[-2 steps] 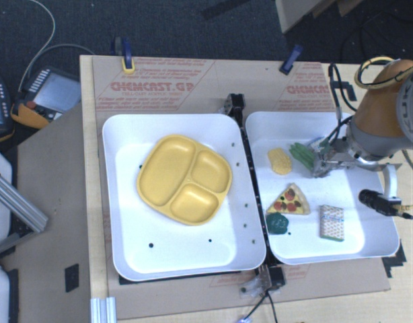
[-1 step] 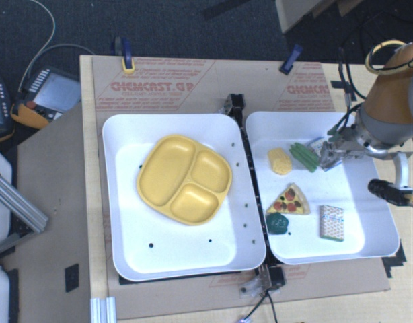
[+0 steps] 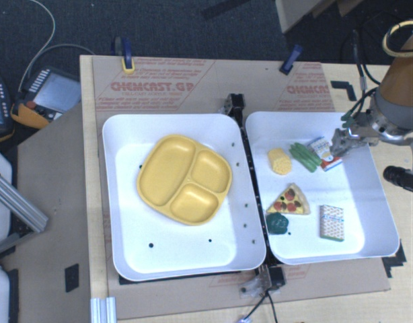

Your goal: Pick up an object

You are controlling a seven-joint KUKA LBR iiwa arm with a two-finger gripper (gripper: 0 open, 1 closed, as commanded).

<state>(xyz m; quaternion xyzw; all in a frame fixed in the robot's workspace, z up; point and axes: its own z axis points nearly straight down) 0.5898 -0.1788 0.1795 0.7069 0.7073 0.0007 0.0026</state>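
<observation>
Carton, small, white with red and blue, lies in right bin upper part, frame right, directly under gripper.

Camera view: gripper low over carton, apparently touching; cannot tell jaw state. Carton not seen lifted. Green piece just left of carton, yellow piece further left. Pizza slice, dark green lump, patterned box lower in same bin. Left bin holds yellow tray.

Progress: approach done, judged; grasp and lift outstanding.

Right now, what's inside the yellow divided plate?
The yellow three-compartment plastic plate in the left white bin shows bare yellow surface in all three sections. Whatever lies under the plate is covered.
</observation>
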